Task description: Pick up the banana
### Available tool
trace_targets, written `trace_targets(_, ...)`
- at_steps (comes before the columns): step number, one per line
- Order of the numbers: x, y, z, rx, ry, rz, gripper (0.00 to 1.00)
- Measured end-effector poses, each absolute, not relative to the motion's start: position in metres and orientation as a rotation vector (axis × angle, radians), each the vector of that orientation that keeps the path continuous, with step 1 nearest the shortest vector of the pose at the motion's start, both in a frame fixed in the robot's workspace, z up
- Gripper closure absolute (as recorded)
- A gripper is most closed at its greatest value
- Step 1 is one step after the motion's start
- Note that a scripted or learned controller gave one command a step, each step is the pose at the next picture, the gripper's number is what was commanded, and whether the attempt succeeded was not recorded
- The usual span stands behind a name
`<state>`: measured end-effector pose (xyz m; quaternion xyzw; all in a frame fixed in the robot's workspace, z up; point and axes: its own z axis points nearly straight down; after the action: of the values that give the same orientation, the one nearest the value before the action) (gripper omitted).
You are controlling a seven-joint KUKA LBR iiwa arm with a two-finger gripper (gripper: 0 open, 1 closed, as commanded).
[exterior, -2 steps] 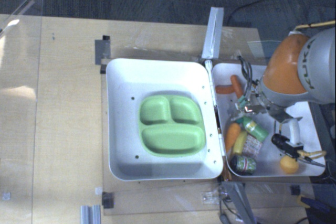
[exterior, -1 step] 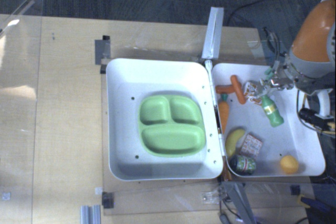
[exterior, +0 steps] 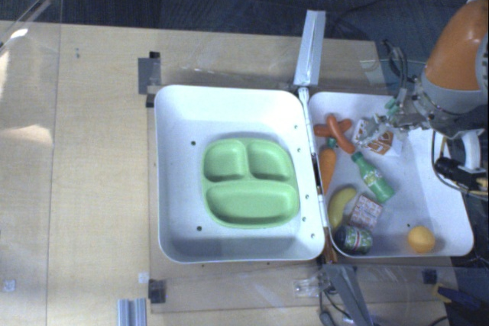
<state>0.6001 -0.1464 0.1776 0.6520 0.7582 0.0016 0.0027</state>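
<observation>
Half banana [exterior: 341, 204] hidden under packet [exterior: 364, 211], end effector [exterior: 380, 127] blurry

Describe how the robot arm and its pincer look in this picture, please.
The arm has a rounded orange band above a grey wrist section. The pincer is a small metallic assembly of grey parts. Dark cables run beside the wrist, and a white part with a black loop sits below it.
</observation>
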Motion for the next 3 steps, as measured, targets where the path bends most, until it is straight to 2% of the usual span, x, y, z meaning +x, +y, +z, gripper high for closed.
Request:
trace_targets(1, 0.556, -0.097, 0.097, 1.337, 2.835, 0.000, 0.00)
trace_targets(2, 0.558, -0.095, 0.108, 1.333, 2.831, 0.008, 1.00)
trace_targets(3, 0.558, -0.095, 0.108, 1.333, 2.832, 0.008, 0.00)
